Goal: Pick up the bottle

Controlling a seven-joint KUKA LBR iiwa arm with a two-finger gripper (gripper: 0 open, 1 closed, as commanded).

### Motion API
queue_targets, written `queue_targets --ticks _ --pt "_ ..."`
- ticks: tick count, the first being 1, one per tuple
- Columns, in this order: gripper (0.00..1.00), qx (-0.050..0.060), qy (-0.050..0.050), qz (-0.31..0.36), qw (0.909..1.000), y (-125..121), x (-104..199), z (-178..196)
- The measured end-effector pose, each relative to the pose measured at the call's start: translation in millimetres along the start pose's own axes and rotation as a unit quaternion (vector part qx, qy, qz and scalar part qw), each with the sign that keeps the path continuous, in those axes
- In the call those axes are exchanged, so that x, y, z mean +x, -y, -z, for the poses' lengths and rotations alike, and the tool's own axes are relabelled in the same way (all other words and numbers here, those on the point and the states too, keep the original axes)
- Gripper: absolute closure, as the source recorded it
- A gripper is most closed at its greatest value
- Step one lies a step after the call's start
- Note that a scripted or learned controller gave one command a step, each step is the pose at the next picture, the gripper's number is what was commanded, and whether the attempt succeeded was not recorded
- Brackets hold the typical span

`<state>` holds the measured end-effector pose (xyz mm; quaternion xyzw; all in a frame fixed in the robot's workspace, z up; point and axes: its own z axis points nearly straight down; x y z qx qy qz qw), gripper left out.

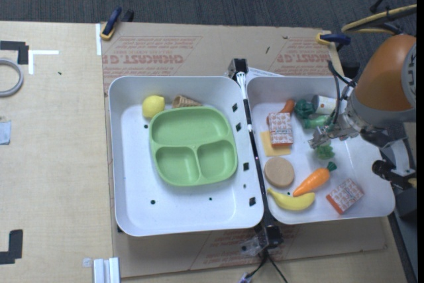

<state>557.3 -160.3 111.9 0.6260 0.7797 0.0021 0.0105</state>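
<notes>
Camera view: arm enters from the right, gripper (326, 134) low in the right bin (371, 209). Cannot tell how wide it stands or whether it grips anything. Bottle (324, 103), pale, lies at the bin's far side beside a green toy (305, 108), just beyond the gripper. Nearby: carrot (311, 182), banana (291, 200), round cookie (279, 172). Left bin (132, 209) holds a green divided plate (193, 144) and a lemon (153, 105).

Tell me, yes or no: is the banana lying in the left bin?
No. The banana lies in the right bin, beside the carrot.
</notes>
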Motion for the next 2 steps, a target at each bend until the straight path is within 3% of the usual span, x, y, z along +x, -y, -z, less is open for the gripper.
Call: queue_targets --ticks 1,2 --pt "1.0 0.01 -0.005 -0.174 0.9846 -14.4 19.5 110.7" --pt "1.0 0.01 -0.005 -0.183 0.983 65.1 35.7 142.3"
